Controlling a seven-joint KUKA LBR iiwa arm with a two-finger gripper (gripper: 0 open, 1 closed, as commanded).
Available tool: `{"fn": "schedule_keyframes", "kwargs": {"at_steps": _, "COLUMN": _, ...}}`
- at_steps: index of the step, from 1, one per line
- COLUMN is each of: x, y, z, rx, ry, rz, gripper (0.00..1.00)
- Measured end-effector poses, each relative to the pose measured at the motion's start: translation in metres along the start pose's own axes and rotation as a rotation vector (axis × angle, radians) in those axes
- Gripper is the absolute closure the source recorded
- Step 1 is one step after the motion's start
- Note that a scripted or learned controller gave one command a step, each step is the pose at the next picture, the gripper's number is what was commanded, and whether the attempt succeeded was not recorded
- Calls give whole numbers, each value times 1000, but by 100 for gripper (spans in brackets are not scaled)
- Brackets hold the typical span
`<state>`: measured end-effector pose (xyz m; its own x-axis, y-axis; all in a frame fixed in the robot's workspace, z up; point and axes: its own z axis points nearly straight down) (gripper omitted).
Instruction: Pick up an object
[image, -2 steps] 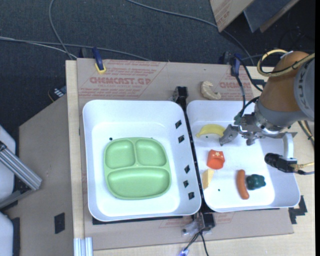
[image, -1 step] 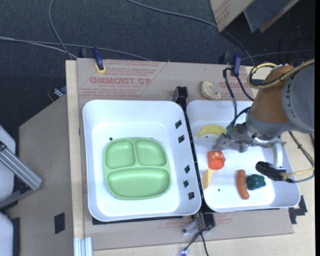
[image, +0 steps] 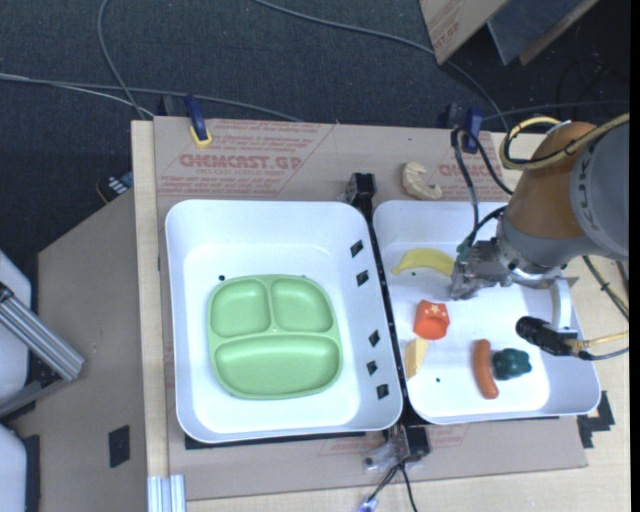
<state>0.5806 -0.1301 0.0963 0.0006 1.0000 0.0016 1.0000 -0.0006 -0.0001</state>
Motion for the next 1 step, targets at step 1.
{"fn": "schedule_keyframes", "kwargs": {"at_steps": 1, "x": -5, "y": -3, "z": -62, "rx": -7, "ry": -3, "rz": 0, "gripper": 100}}
